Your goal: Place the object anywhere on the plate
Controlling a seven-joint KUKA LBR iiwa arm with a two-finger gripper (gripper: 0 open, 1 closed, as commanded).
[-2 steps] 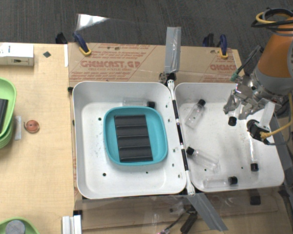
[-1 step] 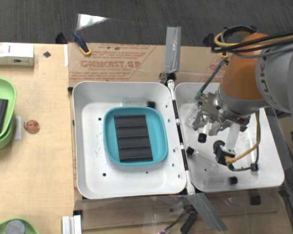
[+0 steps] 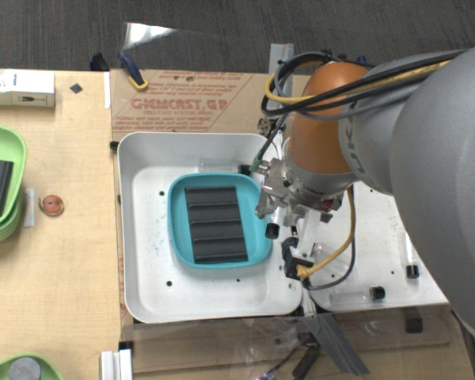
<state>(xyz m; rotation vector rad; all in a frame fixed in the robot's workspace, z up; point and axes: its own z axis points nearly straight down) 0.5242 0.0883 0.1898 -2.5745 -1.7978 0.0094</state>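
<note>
My own arm (image 3: 412, 125) is the largest thing here, a broad grey limb sweeping in from three o'clock and covering the upper right of the scene, with an orange band (image 3: 328, 121) bulging above my wrist near the centre. Under me lies the wooden bench (image 3: 63, 291), pale and bare across its nine o'clock half. Two shallow white bins sit side by side on it: the left bin (image 3: 142, 236) is at the centre, and the right bin (image 3: 380, 267) shows at about four o'clock, mostly hidden beneath my arm. A brown cardboard sheet (image 3: 186, 101) with red print lies at twelve o'clock from the left bin, touching its far rim. Inside the left bin rests the teal plate (image 3: 180, 228), a rounded rectangle, and on it lies the dark ridged object (image 3: 216, 224), a black slab with crosswise ribs, fully within the plate's rim. My gripper (image 3: 275, 212) hangs at three o'clock from the plate, just beside its edge, over the seam between the bins; I cannot tell how it stands. A green tray (image 3: 8, 145) peeks in at nine o'clock, with a small copper disc (image 3: 52, 205) near it.
</note>
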